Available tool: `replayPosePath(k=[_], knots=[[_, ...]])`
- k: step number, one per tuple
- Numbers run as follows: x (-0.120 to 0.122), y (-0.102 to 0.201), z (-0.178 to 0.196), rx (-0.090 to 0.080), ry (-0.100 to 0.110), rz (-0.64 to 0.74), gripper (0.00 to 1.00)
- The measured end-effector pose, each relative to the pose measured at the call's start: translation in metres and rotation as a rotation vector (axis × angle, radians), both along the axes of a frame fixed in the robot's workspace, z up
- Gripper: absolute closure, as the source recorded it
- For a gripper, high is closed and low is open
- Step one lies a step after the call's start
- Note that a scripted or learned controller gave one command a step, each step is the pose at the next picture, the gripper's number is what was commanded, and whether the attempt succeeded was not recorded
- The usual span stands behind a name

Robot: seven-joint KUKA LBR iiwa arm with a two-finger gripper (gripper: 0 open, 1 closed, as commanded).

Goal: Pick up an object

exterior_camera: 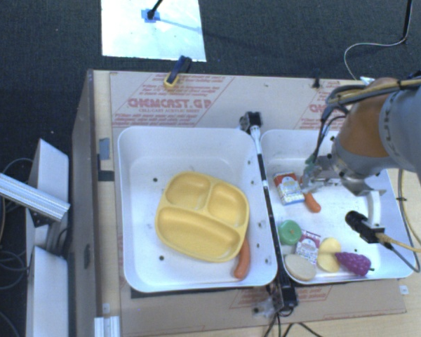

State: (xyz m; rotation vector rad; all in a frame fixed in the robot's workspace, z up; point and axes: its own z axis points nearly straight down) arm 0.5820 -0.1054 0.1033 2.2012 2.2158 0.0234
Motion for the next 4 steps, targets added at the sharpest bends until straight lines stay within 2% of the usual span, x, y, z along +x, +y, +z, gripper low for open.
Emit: replayPosePath(k=[1, 2, 3, 4], knots=[[-0.03, -0.015, -0.005, -0.006, -0.009, -0.004, 1.0], [-0.053, -0.028, 0.096, 0.001, 0.019, -0.005, 1.0], [-0.053, -0.028, 0.095, 0.001, 0.02, -0.005, 0.0], [-0.035, -0.017, -0.019, 0.002, 0.021, -0.004, 0.0]])
